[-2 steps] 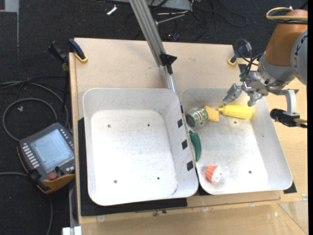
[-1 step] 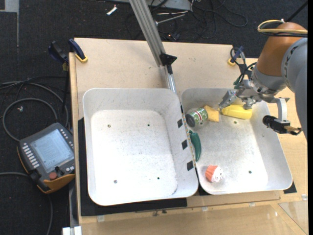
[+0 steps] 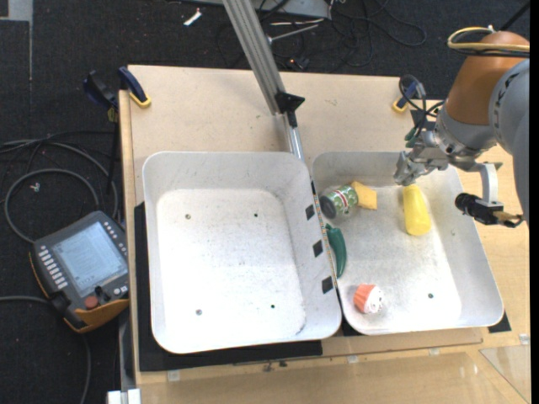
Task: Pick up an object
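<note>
Yellow banana-shaped plastic object point(image 3: 415, 210) lying just below gripper point(image 3: 408, 173); finger state: cannot tell. Descending straight, centring over banana's width, avoiding green-labelled can point(image 3: 339, 201) left of banana.

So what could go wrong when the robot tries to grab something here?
The gripper hangs just beside the top of the yellow banana-shaped toy, so it might close on its tip and let it slip, or push it away. The green can and small yellow block touch each other, so grabbing one would probably knock the other.
</note>
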`<action>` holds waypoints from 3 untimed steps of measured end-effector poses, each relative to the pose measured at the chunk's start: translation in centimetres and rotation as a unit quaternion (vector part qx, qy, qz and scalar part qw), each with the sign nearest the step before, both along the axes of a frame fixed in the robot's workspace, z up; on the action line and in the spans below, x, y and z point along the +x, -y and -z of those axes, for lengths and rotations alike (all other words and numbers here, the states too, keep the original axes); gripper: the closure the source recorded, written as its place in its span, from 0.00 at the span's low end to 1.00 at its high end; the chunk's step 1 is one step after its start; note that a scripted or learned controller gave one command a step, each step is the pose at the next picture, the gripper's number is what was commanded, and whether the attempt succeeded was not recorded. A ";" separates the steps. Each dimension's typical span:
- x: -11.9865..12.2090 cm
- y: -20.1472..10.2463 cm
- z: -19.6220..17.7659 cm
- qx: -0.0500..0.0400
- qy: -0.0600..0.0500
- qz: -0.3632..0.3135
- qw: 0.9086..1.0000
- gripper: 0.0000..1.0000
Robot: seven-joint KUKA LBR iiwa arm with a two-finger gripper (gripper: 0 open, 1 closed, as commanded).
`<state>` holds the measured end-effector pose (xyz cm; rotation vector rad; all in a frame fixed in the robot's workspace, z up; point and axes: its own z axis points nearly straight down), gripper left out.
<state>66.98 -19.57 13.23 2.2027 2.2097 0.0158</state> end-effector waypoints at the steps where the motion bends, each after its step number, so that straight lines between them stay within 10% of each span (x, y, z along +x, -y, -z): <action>1: -0.2 -0.1 -4.4 0.003 -0.008 0.000 1.000 1.00; 3: -0.1 -1.1 -13.4 0.003 -0.008 0.000 1.000 1.00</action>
